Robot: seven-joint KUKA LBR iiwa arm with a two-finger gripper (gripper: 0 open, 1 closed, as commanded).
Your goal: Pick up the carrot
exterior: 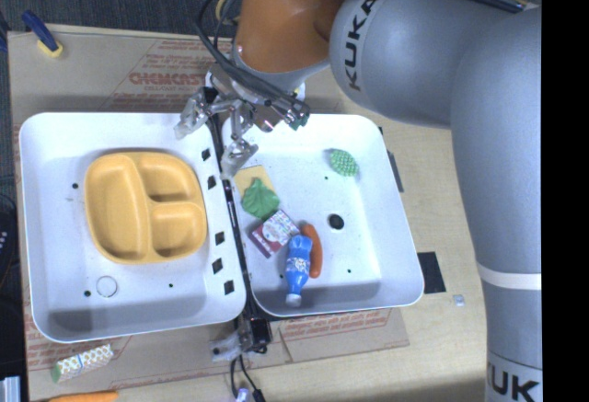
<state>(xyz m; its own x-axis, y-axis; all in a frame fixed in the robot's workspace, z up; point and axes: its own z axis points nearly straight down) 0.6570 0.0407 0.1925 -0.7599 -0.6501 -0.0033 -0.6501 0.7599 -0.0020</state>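
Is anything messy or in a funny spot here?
A little. In the right bin, the blue bottle lies on its side against the carrot. A wrapped item and an orange thing lie on the bench, outside both bins.

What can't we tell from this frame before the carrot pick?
- Gripper: whether open or shut; too small and cluttered in the camera view.
- Carrot: left side hidden by the blue bottle.
- Small packet: label too blurred to read.
- Orange thing: cut off by the bottom edge.
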